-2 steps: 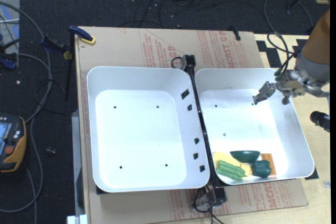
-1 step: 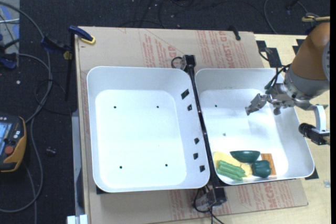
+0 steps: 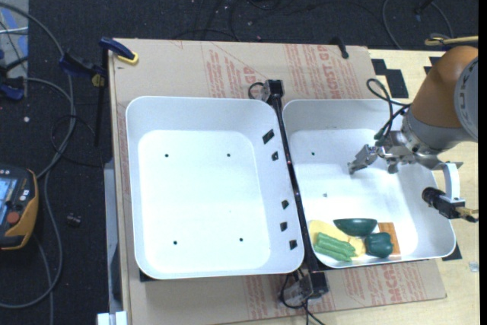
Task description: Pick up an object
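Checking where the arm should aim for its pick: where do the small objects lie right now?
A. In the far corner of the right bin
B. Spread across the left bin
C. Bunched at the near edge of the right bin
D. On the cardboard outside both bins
C: the green objects sit clustered along the near edge of the right bin, while the gripper is above that bin's middle, apart from them.

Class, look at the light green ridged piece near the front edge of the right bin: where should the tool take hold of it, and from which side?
Probably at the middle of the light green ridged piece, coming from above, closing across its narrow width. It lies flat and elongated, with the right bin wall close in front and a dark green bowl-shaped piece just behind.
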You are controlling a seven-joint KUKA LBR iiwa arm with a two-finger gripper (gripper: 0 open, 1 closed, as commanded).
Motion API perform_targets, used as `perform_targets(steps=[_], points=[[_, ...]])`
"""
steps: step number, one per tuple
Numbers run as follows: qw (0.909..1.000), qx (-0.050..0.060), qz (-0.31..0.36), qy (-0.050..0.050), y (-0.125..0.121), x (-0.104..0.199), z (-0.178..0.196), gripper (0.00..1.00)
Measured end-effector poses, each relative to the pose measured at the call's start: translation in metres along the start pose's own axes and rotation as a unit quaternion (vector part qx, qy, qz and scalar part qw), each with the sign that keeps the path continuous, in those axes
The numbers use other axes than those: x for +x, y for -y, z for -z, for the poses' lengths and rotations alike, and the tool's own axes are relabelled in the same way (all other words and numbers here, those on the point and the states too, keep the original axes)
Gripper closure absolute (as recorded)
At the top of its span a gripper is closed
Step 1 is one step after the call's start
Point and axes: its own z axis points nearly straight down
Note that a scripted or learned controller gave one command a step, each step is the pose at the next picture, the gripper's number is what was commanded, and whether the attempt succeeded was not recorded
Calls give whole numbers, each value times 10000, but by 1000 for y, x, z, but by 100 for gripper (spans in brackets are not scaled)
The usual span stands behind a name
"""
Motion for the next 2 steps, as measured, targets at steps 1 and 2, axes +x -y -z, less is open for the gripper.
perform_targets(steps=[1, 2], points=[[10000, -17, 0, 5, -1, 0, 12, 100], [10000, -30, 3, 10, -7, 9, 63, 100]])
